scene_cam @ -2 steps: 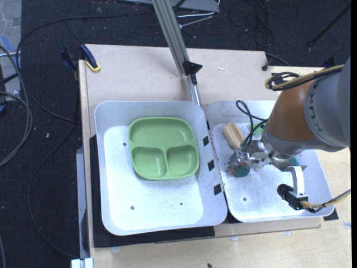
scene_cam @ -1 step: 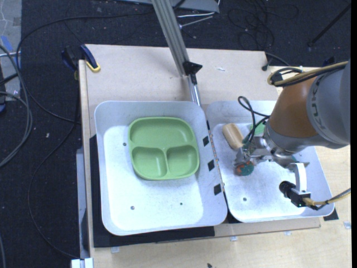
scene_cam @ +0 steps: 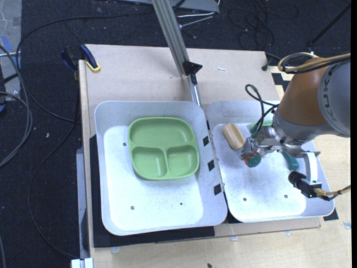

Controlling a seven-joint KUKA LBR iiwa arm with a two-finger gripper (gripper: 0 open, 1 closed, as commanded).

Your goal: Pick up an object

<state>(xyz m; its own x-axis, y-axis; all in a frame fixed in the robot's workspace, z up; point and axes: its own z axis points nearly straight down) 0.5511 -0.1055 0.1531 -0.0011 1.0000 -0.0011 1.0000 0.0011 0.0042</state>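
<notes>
The hand (scene_cam: 252, 152) is low in the right bin (scene_cam: 268, 202), over a small teal and red object (scene_cam: 254, 160) that touches its tip; whether it grips it, or how wide it is open, cannot be told. A tan cylinder (scene_cam: 233, 135) lies just left of it. The left bin (scene_cam: 156, 205) holds a green divided plate (scene_cam: 164, 148).

Green divided plate (scene_cam: 164, 148), white bins (scene_cam: 117, 205), tan block (scene_cam: 233, 135), teal object (scene_cam: 254, 159), orange-banded grey arm (scene_cam: 312, 102)
</notes>
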